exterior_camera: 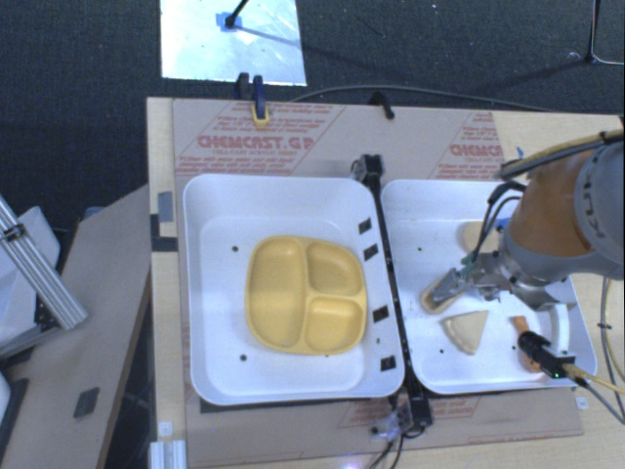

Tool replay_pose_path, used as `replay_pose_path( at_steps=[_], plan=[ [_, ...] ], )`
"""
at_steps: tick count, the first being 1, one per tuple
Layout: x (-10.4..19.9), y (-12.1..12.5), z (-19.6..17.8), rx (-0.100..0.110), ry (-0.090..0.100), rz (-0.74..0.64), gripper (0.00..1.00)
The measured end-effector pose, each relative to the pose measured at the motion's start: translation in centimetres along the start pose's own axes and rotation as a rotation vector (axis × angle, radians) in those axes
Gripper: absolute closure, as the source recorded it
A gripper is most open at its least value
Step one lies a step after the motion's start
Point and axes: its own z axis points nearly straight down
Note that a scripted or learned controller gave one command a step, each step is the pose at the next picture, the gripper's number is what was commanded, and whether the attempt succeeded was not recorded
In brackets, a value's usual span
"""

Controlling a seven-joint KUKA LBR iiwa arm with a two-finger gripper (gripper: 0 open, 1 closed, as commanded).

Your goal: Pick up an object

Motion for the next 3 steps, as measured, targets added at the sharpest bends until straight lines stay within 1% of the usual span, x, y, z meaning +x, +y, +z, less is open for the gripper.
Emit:
replay_pose_path(
  at_steps=[1, 2, 3],
  plan=[
    [0.0, 0.2, -1.3, -0.005, -0.002, -0.002, 1.00],
    [-0.5, 1.3, -6.9, -0.009, -0.003, -0.003, 1.00],
    [-0.2, 2.1, -13.1, -0.011, -0.003, -0.005, 1.00]
  ],
)
